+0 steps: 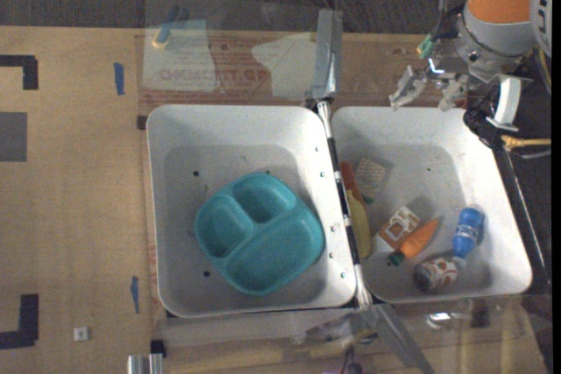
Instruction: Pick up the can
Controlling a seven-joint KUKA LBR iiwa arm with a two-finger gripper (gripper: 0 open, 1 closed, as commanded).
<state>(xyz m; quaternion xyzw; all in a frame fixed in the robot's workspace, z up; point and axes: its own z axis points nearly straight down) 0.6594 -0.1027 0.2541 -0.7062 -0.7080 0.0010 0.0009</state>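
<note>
Can (436, 273): lies on its side in the right bin (517, 228), near that bin's front edge and toward its front right corner. Its long axis runs roughly left to right, tilted slightly, with one round end facing the bin's front left; the label is too blurred to read. Bottle (468, 231): blue, just beside the can on its far right side, lying lengthwise toward the right wall. Carrot (418, 238): orange, just left of the can, pointing from the bin's middle toward the bottle. Small carton (397, 226): touching or just beside the carrot's left end. Banana (358, 222): yellow, along the right bin's left wall, with a red item at its far end. Mesh packet (371, 176): toward the far left part of the right bin. Divided plate (259, 232): teal, in the middle of the left bin (166, 188). Gripper (427, 88): hangs above the far edge of the right bin, fingers (405, 92) spread apart with nothing between them. The can sits well apart from them, across the bin at the opposite, front edge.
</note>
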